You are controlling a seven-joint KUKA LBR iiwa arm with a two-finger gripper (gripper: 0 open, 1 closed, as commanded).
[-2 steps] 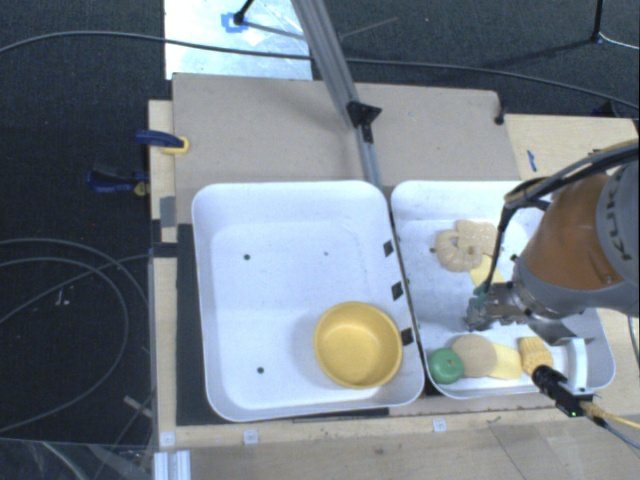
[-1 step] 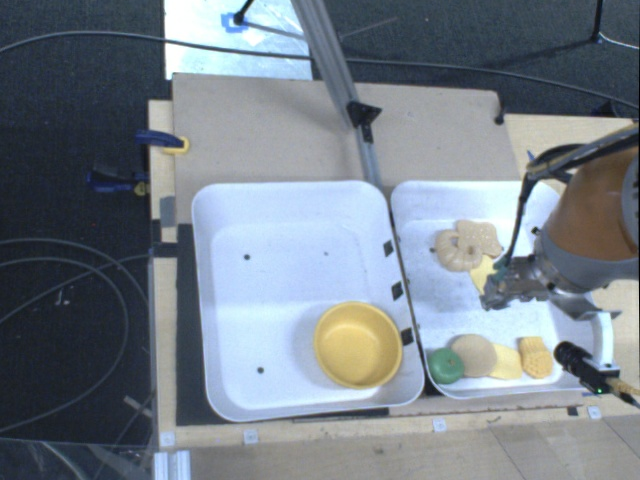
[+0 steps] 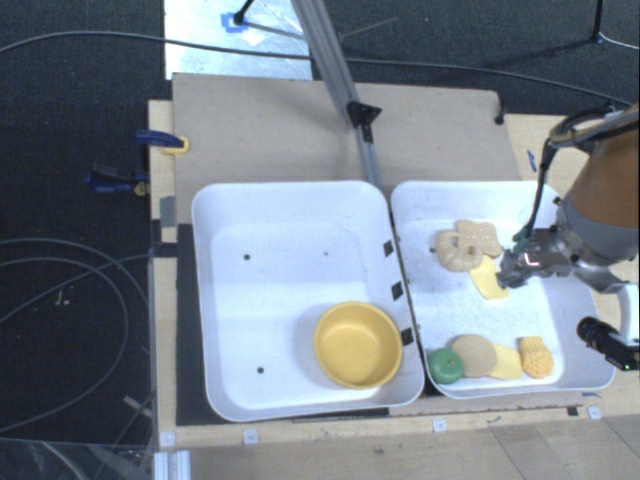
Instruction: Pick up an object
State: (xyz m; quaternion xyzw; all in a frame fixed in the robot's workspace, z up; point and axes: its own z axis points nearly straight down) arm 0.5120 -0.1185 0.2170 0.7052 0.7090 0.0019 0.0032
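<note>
In the camera view, two white bins are seen side by side, and the arm (image 3: 600,203) is reached in from the right over the right bin (image 3: 425,203). The gripper (image 3: 520,266) is placed low in that bin, just at the right end of a flat yellow wedge (image 3: 488,280), which is taken here as the nearest candidate for the pick. How the gripper is set cannot be told: its tips are dark and blurred against the wedge, and nothing can be made out as clamped there. The wedge is found immediately to the left of the gripper and slightly nearer the bin's front; its long axis is laid at a slant, from the upper left down to the lower right. A beige knobbly piece (image 3: 465,245) is touched by the wedge's upper left corner, so little room is left on that side. Along the front wall, well apart from the gripper, a green ball (image 3: 445,366), a tan lump (image 3: 475,354) and an orange waffle (image 3: 537,357) are lined up. A yellow bowl (image 3: 358,344) is held by the left bin (image 3: 280,208), farther still. A short move down and left is judged sufficient for the wedge.
</note>
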